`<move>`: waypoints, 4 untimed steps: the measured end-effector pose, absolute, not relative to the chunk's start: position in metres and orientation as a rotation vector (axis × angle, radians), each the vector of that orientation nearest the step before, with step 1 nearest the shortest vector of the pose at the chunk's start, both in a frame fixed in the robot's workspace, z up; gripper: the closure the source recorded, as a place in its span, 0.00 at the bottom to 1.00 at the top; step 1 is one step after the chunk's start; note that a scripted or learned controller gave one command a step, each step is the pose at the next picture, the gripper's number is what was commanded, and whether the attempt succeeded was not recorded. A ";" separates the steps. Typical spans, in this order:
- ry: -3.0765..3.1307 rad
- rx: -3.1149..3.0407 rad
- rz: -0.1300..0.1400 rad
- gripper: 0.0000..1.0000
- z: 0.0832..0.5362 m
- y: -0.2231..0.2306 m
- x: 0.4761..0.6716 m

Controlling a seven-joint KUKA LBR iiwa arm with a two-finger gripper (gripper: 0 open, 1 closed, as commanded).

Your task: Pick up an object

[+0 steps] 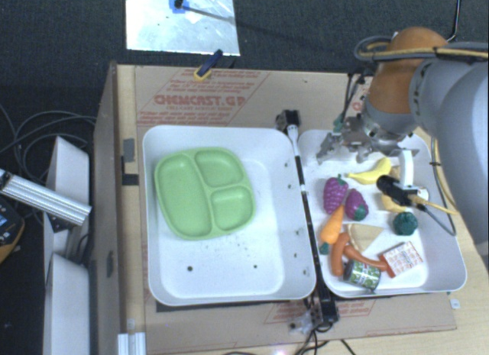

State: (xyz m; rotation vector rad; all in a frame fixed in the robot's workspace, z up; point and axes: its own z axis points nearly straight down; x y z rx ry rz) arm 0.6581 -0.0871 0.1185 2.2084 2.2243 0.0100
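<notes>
Gripper (340, 147) hangs over the far left corner of the right bin (457, 273), with nothing seen caught in it. Whether it is spread or pressed together cannot be told from this slant.

Two white bins sit side by side on the bench (199, 94). The left bin (267, 269) holds one green plate (205, 192) with three compartments, lying toward that bin's left edge.

The right bin holds the loose things:
- one yellow banana (370, 172)
- two purple grape bunches, one (334, 193) touching the other (356, 205)
- two orange carrots, one (331, 228) by the bin's left edge and one (353, 256) just nearer the near edge
- one pale wedge (367, 233) between the carrots and the bin's middle
- one green can (361, 274) at the near edge, lying on its side
- one red and white packet (403, 257) to the right of the can
- one dark green lump (405, 224)
- one small yellow piece (390, 203), partly hidden

The banana is the thing closest to the gripper, just nearer the near edge than it. Its long axis runs roughly along the bin's far edge. One tip points toward the bin's left edge and the other toward its right edge, the right tip a little farther back. The grape bunches lie just beside it, on its near side.
</notes>
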 end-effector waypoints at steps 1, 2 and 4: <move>2.221 2.214 0.007 0.00 0.088 -0.086 0.633; 2.222 2.219 0.001 0.00 0.084 -0.086 0.581; 2.223 2.215 0.005 1.00 0.217 -0.053 0.571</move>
